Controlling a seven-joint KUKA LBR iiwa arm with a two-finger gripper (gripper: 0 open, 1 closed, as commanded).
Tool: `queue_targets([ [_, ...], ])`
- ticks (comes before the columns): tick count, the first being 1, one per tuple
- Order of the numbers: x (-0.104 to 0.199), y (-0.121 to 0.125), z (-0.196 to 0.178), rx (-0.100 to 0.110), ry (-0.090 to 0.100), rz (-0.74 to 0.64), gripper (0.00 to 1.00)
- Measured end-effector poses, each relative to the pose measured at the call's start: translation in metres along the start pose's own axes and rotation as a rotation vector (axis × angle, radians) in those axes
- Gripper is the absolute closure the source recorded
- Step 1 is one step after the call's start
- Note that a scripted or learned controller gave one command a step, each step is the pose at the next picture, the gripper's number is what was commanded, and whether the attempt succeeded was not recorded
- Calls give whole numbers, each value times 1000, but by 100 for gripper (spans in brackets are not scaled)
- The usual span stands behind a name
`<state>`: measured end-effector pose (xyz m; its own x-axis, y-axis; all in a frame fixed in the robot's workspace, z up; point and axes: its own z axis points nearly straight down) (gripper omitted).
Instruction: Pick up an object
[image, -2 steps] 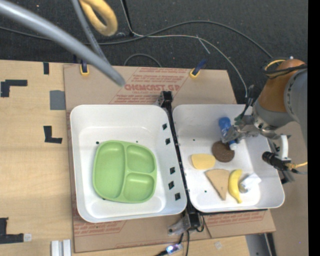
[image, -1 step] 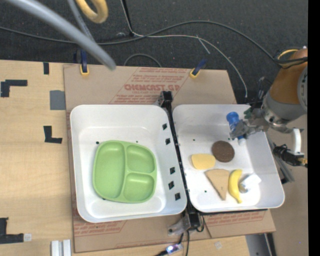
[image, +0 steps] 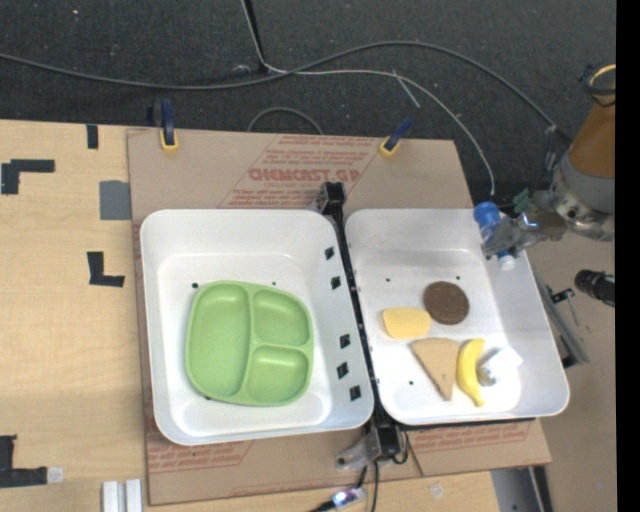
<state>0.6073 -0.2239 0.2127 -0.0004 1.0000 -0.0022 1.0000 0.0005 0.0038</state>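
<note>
Pincer (image: 497, 240): I parked it over the right bin's (image: 530, 300) far rim, clear of the food; grip state I couldn't tell.
Banana (image: 470, 372): lay in that bin's near corner, touching the tan wedge (image: 437, 362).
Green plate (image: 250, 343): sat alone in the neighbouring bin.

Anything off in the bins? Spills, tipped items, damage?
Nothing stands out. The green divided plate lies flat in the left bin. The brown disc, yellow piece, tan wedge and banana sit together in the right bin.
</note>
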Motion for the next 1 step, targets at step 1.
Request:
queue_targets([
  [1,10,5,-51,-1,1,-3,100],
])
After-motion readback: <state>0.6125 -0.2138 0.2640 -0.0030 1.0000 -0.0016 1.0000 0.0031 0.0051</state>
